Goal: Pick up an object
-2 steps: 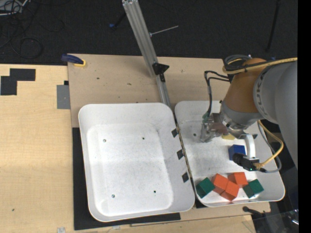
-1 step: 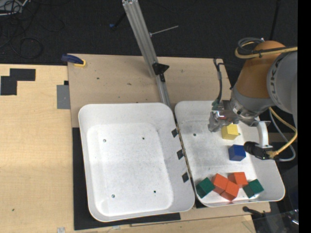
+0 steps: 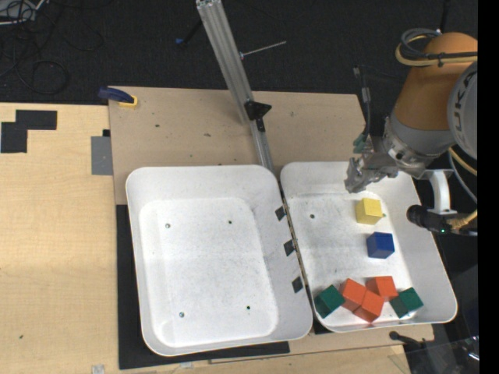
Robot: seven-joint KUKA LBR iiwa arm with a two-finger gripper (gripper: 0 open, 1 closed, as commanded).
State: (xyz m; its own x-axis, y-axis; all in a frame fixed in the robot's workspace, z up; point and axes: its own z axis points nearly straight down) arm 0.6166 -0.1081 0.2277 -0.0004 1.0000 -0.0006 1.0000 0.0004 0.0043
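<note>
Six blocks [image 3: 369, 294] along right bin's [image 3: 327, 201] edges

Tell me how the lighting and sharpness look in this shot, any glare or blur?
Camera view: even lighting, the two white bins bright but not blown out; the blocks cast only faint shadows; the gripper looks slightly soft; the background beyond the bench is dark.

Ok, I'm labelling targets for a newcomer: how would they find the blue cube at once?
Look in the right bin, the one nearest the arm. The blue cube sits alone near its middle, just below the yellow cube and above the cluster of orange and green blocks. It is the only blue thing there.
</note>
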